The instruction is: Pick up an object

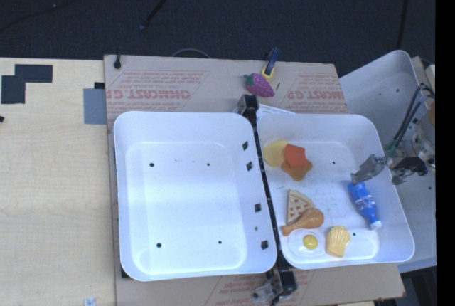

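Note:
The right bin (pixel 355 128) holds several toy foods. A yellow piece (pixel 274 151) lies beside a red and orange piece (pixel 296 160). Below them are a pizza slice (pixel 296 203), a drumstick (pixel 304 221), a fried egg (pixel 310 242) and a yellow shell-shaped piece (pixel 338 240). A blue bottle (pixel 364 203) lies near the bin's right wall. My gripper (pixel 387 169) hangs over that wall, just above the bottle's upper end, open, with nothing between its fingers.
The left bin (pixel 135 128) sits beside the right one on a cardboard sheet (pixel 178 87). A purple grape toy (pixel 260 85) and a blue and yellow item (pixel 270 64) lie on the cardboard behind the bins. A grey panel (pixel 384 84) stands at the right.

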Controlling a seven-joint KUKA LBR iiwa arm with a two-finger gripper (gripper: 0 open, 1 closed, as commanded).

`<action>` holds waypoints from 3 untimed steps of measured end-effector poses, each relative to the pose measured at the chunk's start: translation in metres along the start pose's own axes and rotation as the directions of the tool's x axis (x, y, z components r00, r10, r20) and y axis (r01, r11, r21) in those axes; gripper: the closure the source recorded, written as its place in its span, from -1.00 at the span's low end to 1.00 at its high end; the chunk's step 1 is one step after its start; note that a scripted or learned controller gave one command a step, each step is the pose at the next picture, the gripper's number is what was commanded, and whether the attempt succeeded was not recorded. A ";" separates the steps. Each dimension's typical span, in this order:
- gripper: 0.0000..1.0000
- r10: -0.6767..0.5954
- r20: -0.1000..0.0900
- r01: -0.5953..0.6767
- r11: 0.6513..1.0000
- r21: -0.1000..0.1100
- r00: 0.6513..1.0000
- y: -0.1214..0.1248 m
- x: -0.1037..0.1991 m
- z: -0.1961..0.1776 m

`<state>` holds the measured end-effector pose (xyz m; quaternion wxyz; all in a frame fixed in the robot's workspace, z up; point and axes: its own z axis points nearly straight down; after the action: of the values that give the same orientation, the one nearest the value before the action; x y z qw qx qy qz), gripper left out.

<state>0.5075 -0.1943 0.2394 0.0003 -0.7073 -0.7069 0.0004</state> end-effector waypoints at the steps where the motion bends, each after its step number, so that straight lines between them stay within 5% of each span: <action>1: -1.00 -0.002 -0.007 0.002 1.000 0.001 1.000 -0.013 0.081 0.152; 2: 1.00 0.004 -0.005 -0.004 1.000 -0.006 1.000 -0.010 0.077 0.134; 3: 1.00 -0.004 0.002 0.004 1.000 -0.011 1.000 0.073 0.111 0.147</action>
<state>0.5808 -0.0829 0.0924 -0.0044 -0.7059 -0.7083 -0.0026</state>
